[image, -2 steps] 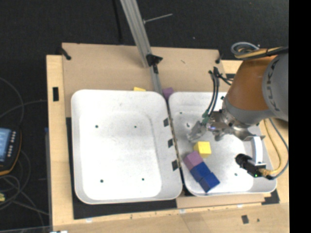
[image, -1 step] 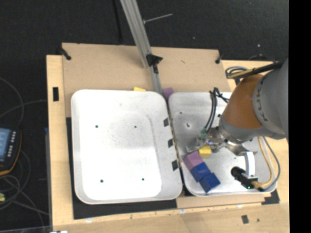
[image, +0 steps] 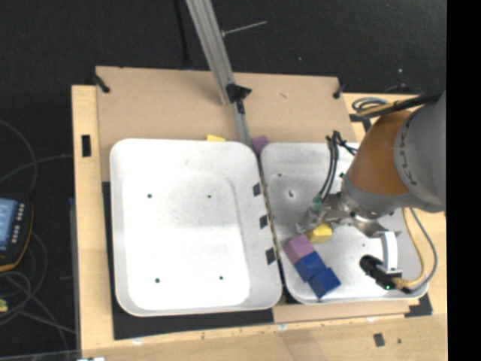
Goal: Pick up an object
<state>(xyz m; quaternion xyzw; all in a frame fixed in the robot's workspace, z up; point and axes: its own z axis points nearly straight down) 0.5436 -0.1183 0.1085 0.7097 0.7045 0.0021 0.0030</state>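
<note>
Camera view: bench point(image: 150, 104) of pale board carries two shallow white bins side by side. Left bin point(image: 188, 224) is the larger-looking of the pair; right bin point(image: 301, 164) sits against it. Grey arm point(image: 421, 149) with orange band point(image: 376, 164) reaches over the right bin. End effector point(image: 319, 220) hangs low in the right bin, just above a yellow block point(image: 322, 233); finger state cannot be told from this angle. Two blue blocks point(image: 316, 271) lie near the bin's front, touching each other. Purple block point(image: 299, 245) lies just beside them, near the bins' shared wall.
</note>
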